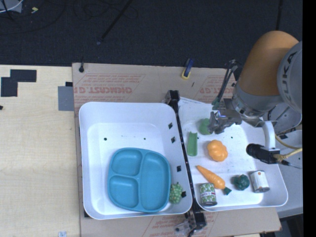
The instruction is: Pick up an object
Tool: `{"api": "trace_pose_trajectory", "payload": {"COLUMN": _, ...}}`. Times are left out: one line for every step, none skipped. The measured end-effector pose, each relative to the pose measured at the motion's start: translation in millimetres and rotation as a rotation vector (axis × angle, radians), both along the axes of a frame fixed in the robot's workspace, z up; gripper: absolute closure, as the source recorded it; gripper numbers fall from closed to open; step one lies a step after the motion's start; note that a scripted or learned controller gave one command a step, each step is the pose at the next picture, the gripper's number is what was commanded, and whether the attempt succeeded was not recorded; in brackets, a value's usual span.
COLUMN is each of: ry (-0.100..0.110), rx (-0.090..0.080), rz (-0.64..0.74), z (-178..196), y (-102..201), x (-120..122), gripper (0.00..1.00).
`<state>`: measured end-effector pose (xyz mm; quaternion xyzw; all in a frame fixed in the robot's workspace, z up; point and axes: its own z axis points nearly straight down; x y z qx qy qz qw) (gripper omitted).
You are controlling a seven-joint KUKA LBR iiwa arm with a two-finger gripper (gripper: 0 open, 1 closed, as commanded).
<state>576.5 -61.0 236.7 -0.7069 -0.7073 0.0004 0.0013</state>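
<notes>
Left bin [94,127]: upper half bare floor, open from above. Lower half taken by blue plate [139,179]; grapes [176,193] wedged between plate and right wall.

Right bin [276,199]: crowded. Green block [192,144] lies along divider; pepper [217,150] mid-floor; carrot [211,177], green can [208,194], teal lump [241,182], white can [259,180] line the lower part. Gripper [217,124] and arm [269,78] cover the upper right. Bare floor between pepper and white can.

Left white bin [94,132] has a blue three-section plastic plate [139,179] sitting in it. Both bins rest on a brown cardboard sheet [128,83] with a blue and yellow clamp [187,69] at its far edge, and there's dark carpet [148,23] beyond.
</notes>
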Motion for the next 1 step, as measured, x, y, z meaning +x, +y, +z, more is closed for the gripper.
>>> {"api": "trace_pose_trajectory", "payload": {"ry": -0.001, "rx": -0.001, "rz": 0.0, "z": -4.7, "y": 2.4, "x": 10.0, "gripper": 1.0}}
